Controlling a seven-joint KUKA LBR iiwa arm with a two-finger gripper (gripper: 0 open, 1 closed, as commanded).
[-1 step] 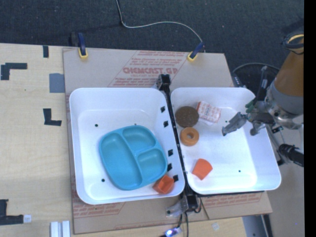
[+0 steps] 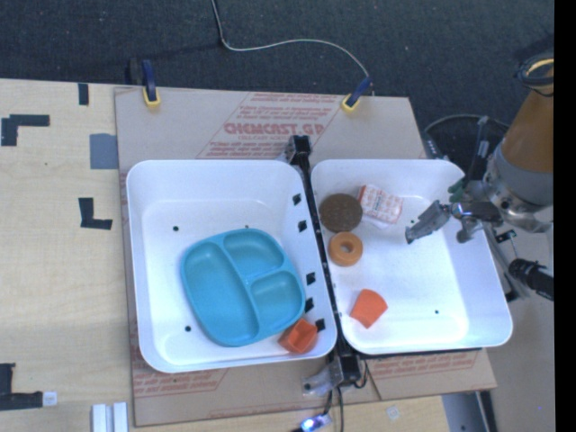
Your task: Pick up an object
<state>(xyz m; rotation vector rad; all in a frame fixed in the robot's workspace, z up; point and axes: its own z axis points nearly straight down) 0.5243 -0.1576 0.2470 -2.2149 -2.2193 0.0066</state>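
In the right bin (image 2: 468, 327) lie a brown round disc (image 2: 341, 211), a white and red packet (image 2: 381, 203), a tan ring (image 2: 345, 248) and an orange block (image 2: 368, 307). My gripper (image 2: 445, 227) hangs over the right part of this bin, to the right of the packet and apart from it. It is open, with nothing between its fingers. One finger (image 2: 423, 224) points left toward the packet. In the left bin (image 2: 153, 196) sit a blue divided plate (image 2: 241, 284) and a small orange piece (image 2: 300, 336) at the front right corner.
A black divider (image 2: 310, 232) runs between the two bins. Both bins rest on a cardboard sheet (image 2: 261, 129) held by two clamps at the back. The grey arm with its orange band (image 2: 531, 133) enters from the right. A cable (image 2: 288, 48) loops behind the bins.
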